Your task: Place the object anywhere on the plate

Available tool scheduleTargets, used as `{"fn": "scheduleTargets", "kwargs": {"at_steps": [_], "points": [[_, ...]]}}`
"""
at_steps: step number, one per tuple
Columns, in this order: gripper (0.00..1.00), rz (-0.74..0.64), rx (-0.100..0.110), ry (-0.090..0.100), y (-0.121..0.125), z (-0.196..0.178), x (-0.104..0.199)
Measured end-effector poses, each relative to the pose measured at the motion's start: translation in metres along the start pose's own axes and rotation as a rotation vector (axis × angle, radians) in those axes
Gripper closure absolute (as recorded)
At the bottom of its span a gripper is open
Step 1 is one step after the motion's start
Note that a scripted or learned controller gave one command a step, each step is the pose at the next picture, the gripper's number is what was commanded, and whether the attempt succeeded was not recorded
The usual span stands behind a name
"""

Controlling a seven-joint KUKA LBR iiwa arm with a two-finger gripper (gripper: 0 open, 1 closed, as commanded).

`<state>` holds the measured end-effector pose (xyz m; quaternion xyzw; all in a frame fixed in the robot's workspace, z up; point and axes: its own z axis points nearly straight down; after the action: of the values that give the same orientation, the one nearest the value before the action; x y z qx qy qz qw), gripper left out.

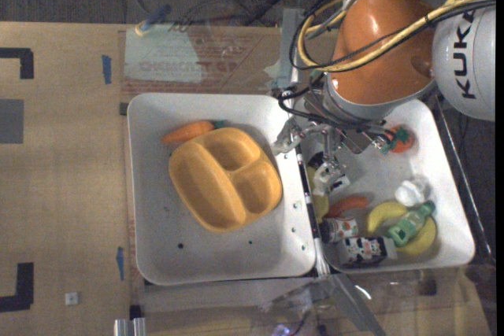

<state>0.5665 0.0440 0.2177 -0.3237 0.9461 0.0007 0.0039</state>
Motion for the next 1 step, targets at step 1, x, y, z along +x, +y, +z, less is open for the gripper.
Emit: {"fn": "scheduleTargets", "kwargs": {"at_steps": [1], "points": [[0.0,0.0,0.0,0.0,0.0,0.0,0.0]]}}
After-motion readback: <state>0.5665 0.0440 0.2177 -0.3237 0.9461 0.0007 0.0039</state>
